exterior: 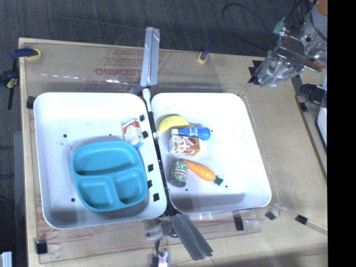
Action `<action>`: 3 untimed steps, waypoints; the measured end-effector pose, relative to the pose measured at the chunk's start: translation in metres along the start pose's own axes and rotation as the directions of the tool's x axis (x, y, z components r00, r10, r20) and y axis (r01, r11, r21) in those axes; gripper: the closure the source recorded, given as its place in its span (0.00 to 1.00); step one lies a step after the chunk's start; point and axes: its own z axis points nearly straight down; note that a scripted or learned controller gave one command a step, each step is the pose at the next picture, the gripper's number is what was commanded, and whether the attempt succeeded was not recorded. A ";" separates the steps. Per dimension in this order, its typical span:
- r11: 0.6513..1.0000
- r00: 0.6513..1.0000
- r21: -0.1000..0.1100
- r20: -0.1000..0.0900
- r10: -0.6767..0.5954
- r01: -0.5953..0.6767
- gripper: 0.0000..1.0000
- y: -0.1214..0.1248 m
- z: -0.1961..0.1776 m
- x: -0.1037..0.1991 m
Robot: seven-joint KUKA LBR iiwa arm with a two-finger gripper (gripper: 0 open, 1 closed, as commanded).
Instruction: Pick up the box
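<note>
A small orange and white box (pixel 185 146) lies in the right bin (pixel 245 149), left of its middle, touching a blue bottle (pixel 194 132) just behind it. A second small carton (pixel 132 131), red and white, leans at the right wall of the left bin (pixel 50 149). My gripper (pixel 268 74) hangs above the bench beyond the right bin's far right corner, well away from both boxes, and nothing shows between its fingers.
A yellow banana (pixel 169 122) lies behind the bottle. A green can (pixel 179 172) and an orange carrot (pixel 201 172) lie in front of the box. A blue divided tray (pixel 108 174) takes up much of the left bin.
</note>
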 end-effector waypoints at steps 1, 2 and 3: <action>1.000 1.000 0.003 0.001 -0.010 0.010 1.00 0.000 -0.010 0.002; 1.000 1.000 0.007 0.003 -0.019 0.019 1.00 0.000 -0.020 0.004; 1.000 1.000 0.010 0.004 -0.028 0.028 1.00 0.000 -0.029 0.007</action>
